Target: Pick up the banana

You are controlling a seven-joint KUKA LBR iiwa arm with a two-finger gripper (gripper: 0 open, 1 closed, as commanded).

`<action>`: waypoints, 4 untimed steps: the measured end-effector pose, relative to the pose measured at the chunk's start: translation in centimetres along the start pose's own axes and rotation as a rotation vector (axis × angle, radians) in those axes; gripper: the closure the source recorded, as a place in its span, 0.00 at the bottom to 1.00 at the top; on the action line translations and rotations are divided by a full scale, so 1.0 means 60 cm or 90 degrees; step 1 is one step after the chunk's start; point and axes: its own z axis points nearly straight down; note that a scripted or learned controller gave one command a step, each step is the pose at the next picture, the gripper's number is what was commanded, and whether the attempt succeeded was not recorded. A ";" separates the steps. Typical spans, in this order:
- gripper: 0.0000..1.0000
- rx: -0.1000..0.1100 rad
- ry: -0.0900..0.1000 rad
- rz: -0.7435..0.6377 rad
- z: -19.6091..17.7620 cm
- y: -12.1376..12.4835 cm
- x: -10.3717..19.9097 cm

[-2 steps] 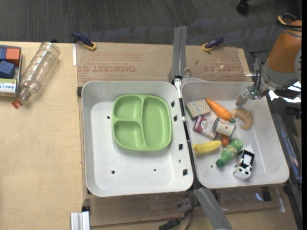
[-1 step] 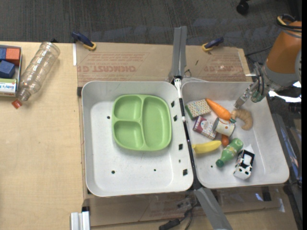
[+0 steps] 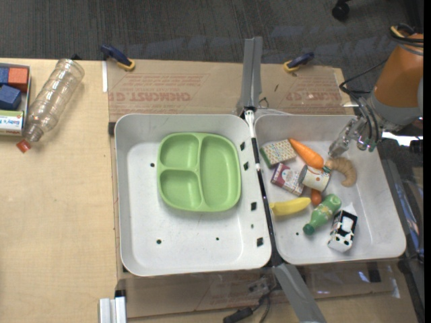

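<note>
The arm is cut off by the right edge, and the gripper (image 3: 351, 138) is a blur of grey metal over the right bin (image 3: 390, 242); whether it is spread or clenched I cannot tell, and nothing shows between its tips. Just below it lies a curved tan croissant (image 3: 346, 169), and beside that a smooth orange carrot (image 3: 307, 153). The banana (image 3: 291, 207) lies well below and to the gripper's left, near the divider: short, yellow, gently curved, flat on the white plastic. Next to it is a green bottle (image 3: 322, 214), partly hiding something orange. Far left of the gripper, the left bin (image 3: 135, 247) holds a glossy green divided plate (image 3: 199, 172).
</note>
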 end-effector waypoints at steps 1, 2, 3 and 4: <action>1.00 0.000 0.000 -0.128 0.001 0.000 0.002; 1.00 -0.001 0.000 -0.275 0.000 0.001 0.001; 1.00 -0.001 -0.002 -0.418 -0.001 0.003 -0.004; 1.00 -0.001 -0.003 -0.559 -0.019 0.008 -0.012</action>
